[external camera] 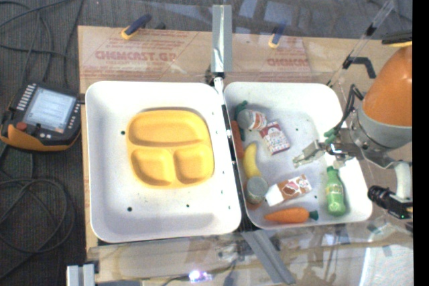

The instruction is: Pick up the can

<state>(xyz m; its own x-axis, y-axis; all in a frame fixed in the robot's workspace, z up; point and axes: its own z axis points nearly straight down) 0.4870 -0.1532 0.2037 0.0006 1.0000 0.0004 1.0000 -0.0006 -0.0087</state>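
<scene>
I see the surface carrying two white bins side by side, their inner rims touching along the centre line. The left bin holds a yellow tray with three compartments, set near the middle, with bare white floor all round it out to the walls.

The right bin is crowded along its left and near sides. The can stands against the left wall, low in the bin, hemmed in: a banana just above it, a carton touching its right side, and a carrot lying along the near wall below. Further up I note a red packet and a small cup-like item near the top-left corner; I cannot identify the latter. A green bottle lies by the right wall.

The bin's open floor is in the upper right and centre, and that is where the end effector sits, reaching in from the right, over bare floor, well apart from the can. Its fingers appear narrow with nothing between them.

A pendant rests off the surface to the left.
</scene>
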